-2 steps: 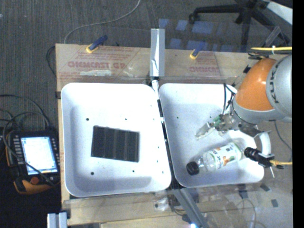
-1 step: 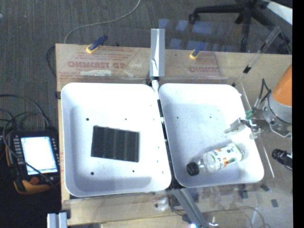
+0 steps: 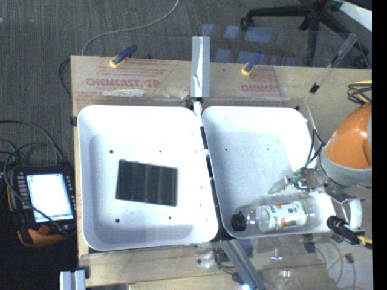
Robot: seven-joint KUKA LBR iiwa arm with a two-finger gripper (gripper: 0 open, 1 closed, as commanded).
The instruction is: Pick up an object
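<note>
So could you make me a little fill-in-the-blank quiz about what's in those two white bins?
1. The clear bottle lies on its ____ in the right bin.
2. The bottle's cap is ____ in colour.
3. The dark flat rectangle lies in the ____ bin.

Missing words: side; black; left

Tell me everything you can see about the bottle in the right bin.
The bottle looks like clear plastic, with a black cap and a white label printed in green and orange. It lies on its side along the near wall of the right bin, cap pointing toward the left bin. Its base end sits just below the gripper; whether they touch is unclear.
</note>
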